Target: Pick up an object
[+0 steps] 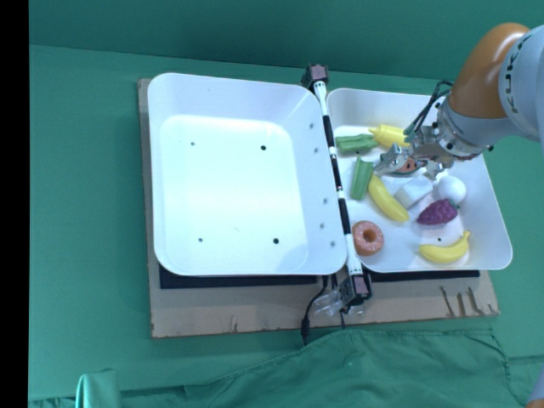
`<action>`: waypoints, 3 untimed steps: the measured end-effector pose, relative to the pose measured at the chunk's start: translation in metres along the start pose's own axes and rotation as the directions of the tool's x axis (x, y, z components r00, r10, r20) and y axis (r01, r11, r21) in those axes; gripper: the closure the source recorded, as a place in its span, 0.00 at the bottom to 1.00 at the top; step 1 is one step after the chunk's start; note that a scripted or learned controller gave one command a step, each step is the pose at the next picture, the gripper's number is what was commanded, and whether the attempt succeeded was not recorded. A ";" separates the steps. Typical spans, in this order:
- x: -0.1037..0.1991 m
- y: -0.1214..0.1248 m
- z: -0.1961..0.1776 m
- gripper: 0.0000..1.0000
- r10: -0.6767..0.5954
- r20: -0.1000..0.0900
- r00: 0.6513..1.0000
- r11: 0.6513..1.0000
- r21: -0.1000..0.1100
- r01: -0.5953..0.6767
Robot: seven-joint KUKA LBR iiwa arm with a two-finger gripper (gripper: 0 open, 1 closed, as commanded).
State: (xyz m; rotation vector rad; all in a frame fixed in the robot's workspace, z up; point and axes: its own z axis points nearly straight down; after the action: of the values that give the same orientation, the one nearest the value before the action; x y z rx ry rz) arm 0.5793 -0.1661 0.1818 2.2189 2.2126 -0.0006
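You are looking down at a slant on a green-covered bench with two shallow white bins side by side on a cardboard sheet [195,320]. The left bin [170,100] shows its bare white floor with a few small dark dots. The right bin [493,253] holds a scatter of toy foods. The grey arm with its orange band [484,66] reaches in from the right, and its gripper [398,160] sits low over the upper middle of the right bin. You cannot tell from this angle whether it is spread or closed, nor whether anything is caught in it. A small reddish piece [409,166] lies right at the gripper, partly hidden. Just beside it to the left are a green vegetable [354,142] and a yellow piece [388,133] near the bin's top edge. Below the gripper lie a second green piece [362,178], a long banana [387,199], a white block [414,193], a white round object [450,188] and a purple bunch of grapes [438,212]. Nearer the front edge are a pink-frosted doughnut [368,238] and a second banana [445,250]. A black-and-white rod [331,160] runs between the two bins.
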 end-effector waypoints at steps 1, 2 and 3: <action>0.067 0.075 -0.002 0.00 -0.007 -0.001 1.000 1.000 -0.007 0.007; 0.061 0.074 -0.016 1.00 0.002 0.001 1.000 1.000 -0.012 -0.002; 0.108 0.033 -0.105 1.00 -0.005 -0.006 1.000 1.000 -0.007 0.005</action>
State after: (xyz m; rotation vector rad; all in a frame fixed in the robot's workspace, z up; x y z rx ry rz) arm 0.6125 -0.0580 0.2868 2.2135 2.2174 0.0135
